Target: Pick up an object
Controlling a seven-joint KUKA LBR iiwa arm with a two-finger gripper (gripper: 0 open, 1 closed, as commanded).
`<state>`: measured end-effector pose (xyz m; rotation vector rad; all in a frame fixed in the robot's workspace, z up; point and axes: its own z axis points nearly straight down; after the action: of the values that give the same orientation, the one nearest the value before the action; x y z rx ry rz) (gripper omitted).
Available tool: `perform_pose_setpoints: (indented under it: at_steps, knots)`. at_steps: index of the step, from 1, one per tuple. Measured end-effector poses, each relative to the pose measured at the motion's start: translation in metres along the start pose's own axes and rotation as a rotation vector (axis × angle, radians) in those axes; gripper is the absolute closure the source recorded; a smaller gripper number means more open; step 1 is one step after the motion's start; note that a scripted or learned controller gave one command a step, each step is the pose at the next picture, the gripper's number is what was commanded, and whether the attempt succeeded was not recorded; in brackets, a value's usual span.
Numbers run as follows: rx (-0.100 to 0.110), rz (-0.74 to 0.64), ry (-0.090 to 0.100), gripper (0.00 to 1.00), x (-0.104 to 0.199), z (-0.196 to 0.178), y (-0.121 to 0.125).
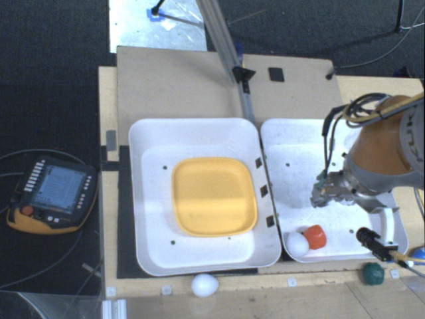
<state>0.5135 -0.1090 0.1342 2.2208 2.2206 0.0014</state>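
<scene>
A yellow square plate point(214, 196) lies flat in the middle of the left bin point(149, 145). In the right bin point(292, 135), a small orange-red object point(315, 237) sits at the front left corner, with a white ball point(297, 244) touching its left side. My gripper point(325, 195) hangs low over the middle of the right bin, roughly a hand's width behind the orange-red object and apart from it. The arm's orange band point(382, 141) and grey wrist cover the bin's right part.
A white egg-shaped object point(204, 284) lies on the bench outside the left bin's front rim. A green object point(373, 274) sits outside the right bin's front right corner. A teach pendant point(50, 195) rests on the floor at left. A metal pole point(226, 38) slants over the back.
</scene>
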Motion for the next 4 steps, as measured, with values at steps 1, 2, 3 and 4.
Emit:
perform_pose_setpoints:
  at_steps: [1, 2, 3, 4]
  knots:
    - [-0.004, -0.001, 0.0, 1.0, -0.002, -0.062, 0.002]
    - [-0.003, 0.0, 0.0, 1.0, -0.008, -0.106, 0.002]
    - [-0.001, -0.001, 0.0, 1.0, -0.008, -0.134, 0.003]
    - [0.001, -0.005, 0.001, 1.0, 0.047, -0.126, 0.006]
